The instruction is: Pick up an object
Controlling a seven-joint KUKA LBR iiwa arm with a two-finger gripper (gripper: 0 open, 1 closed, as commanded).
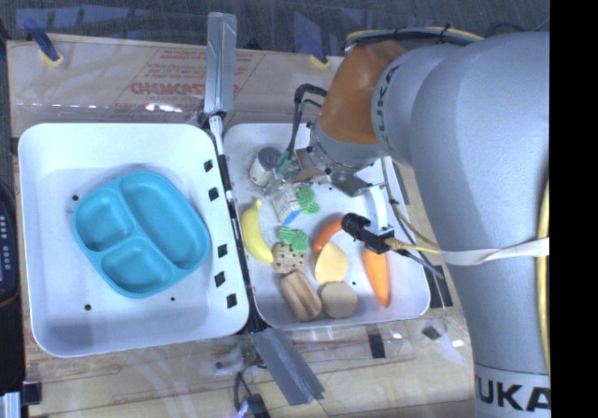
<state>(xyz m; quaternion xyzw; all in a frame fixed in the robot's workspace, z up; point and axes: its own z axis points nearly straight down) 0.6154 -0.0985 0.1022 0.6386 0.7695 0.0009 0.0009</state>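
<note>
My gripper [297,179] hangs low over the back of the right bin [411,299], under the orange wrist band. Right below it lies a clear packet with a blue-green label [295,205], and a small grey can [265,164] sits just to its left. Further forward lie a banana [252,231], a green leafy piece [293,238], a speckled cracker [290,261], a yellow wedge [331,265], a carrot [377,277], a wooden cylinder [299,295] and a tan bun [340,300]. The wrist hides the gripper's tips.
A blue divided plate [140,231] lies in the left bin [47,313]. A raised divider with black clips [224,220] separates the two bins. The big grey arm body covers the right side of the bench.
</note>
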